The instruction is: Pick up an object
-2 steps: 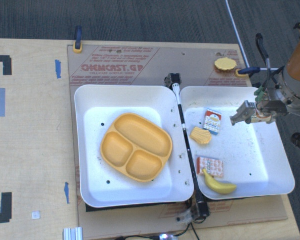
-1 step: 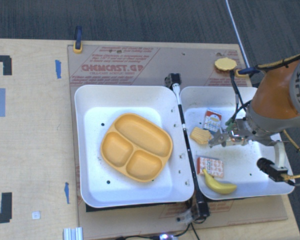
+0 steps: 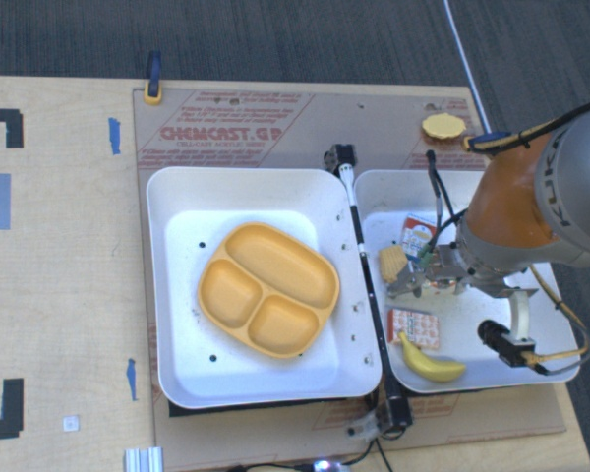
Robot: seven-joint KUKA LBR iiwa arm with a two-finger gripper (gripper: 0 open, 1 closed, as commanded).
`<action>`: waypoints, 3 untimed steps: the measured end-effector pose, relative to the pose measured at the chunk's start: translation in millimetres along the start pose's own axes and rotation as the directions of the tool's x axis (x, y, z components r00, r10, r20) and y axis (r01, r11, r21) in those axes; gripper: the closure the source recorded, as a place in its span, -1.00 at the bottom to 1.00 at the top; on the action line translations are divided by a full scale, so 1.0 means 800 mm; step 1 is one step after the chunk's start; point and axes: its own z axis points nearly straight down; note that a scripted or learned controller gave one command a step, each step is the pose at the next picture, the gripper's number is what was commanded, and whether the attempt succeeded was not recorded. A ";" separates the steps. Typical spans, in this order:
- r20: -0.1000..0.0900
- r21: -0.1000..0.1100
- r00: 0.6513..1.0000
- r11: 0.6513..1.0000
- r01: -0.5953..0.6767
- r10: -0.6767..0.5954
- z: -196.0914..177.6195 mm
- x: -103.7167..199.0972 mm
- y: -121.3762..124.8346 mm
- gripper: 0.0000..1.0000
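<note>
One hand (image 3: 413,281) | right bin (image 3: 531,367) | finger spread unreadable | near yellow block (image 3: 391,263)

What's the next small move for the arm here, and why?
Probably a short descent onto the yellow block. The gripper sits low in the right bin, right beside that block, with nothing visibly between its fingers. The banana and the red-and-white packet lie further toward the near edge, so the block looks the closest target.
</note>
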 end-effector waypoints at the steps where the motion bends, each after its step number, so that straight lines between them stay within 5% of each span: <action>1: 0.001 -0.003 1.000 1.000 -0.001 0.001 -0.012 0.000 0.001 1.00; 2: 0.000 -0.001 1.000 1.000 0.001 -0.001 -0.124 0.085 -0.067 1.00; 3: 0.001 -0.005 1.000 1.000 0.001 -0.001 -0.136 0.085 -0.066 1.00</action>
